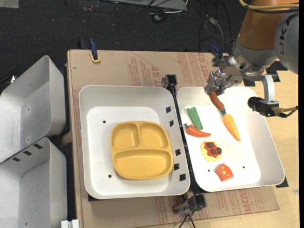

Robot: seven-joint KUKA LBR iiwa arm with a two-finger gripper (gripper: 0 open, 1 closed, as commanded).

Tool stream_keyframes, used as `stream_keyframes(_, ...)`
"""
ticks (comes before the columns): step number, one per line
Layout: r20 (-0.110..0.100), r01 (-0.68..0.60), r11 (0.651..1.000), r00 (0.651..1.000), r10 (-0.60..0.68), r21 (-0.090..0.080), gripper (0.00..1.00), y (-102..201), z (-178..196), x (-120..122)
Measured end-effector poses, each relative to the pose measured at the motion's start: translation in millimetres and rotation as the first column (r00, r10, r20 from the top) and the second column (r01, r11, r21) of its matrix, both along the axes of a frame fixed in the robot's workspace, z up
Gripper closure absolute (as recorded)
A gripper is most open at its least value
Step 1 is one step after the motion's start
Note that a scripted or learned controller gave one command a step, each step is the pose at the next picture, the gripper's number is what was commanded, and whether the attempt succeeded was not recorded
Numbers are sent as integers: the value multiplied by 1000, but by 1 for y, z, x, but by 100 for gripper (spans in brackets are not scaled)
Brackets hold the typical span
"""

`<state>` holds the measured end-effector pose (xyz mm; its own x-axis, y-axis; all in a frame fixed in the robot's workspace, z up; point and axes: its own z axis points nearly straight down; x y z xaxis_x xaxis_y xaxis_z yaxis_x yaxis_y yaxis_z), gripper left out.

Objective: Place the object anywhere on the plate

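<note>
yellow plate (141,150), orange carrot (231,126), green pod (194,118), white bins (128,99)

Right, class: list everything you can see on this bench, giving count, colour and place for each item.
Shallow white plastic bins: two, side by side on the bench.
Yellow divided plastic plate: one, left bin.
Green toy stick: one, right bin.
Red toy chilli: one, beside the stick.
Orange toy carrot: one, right bin.
Yellow toy pizza: one, right bin.
Red toy wedge: one, bin's near edge.
Brown-red toy sausage: one, under the jaws.
Jaws: grey, right bin's far side.
</note>
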<state>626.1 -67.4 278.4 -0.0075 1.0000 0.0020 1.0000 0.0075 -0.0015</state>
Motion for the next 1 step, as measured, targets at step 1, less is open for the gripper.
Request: stream_keyframes(1, -2, -1, 1000, 1000, 1, 0, 100, 59, -17, -12)
